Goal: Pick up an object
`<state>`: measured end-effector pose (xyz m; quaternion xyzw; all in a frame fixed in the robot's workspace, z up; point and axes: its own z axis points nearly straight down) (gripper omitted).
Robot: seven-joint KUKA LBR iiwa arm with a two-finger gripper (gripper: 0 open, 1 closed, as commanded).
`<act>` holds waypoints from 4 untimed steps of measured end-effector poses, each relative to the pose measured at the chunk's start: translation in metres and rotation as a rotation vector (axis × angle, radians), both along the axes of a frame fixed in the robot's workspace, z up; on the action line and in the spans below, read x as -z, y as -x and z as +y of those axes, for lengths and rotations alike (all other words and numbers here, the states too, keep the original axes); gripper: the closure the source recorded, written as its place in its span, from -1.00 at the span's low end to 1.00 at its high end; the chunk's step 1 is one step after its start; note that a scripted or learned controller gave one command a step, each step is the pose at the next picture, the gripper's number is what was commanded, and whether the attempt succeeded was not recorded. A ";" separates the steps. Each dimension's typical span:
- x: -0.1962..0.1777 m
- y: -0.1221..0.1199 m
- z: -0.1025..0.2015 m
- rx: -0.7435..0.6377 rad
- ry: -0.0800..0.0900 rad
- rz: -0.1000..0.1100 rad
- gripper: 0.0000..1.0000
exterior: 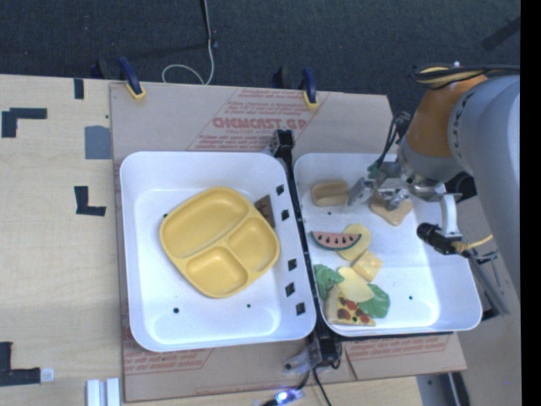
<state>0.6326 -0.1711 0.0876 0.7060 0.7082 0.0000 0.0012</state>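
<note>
Pincer point(382, 194) low in right bin, upper part.

Tan bread-like piece point(394, 212): wedge-shaped, pale brown, flat on bin floor, just below-right of pincer, touching or nearly so; contact unclear.

Beige bun point(330, 194): oblong, flat, just left of pincer.

Watermelon slice point(339, 240): red with green rind, curved edge down, below-left of pincer, apart.

Yellow pieces point(362, 265): pale, clustered below pincer, one touching watermelon slice.

Green leafy item point(376, 300) and pizza slice point(348, 310): heaped together, well below pincer, near bin's front edge.

Toy food point(351, 269) crowds the right bin's point(439, 307) left half; right half open.
</note>
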 end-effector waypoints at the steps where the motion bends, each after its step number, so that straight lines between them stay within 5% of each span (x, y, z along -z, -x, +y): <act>1: -0.002 0.118 0.011 0.006 0.001 -0.007 -1.00; 2: -0.014 0.114 0.013 0.003 -0.005 -0.009 1.00; 3: -0.013 0.114 0.013 0.003 -0.005 -0.007 -1.00; 4: -0.214 0.143 0.067 -0.003 -0.001 -0.009 -1.00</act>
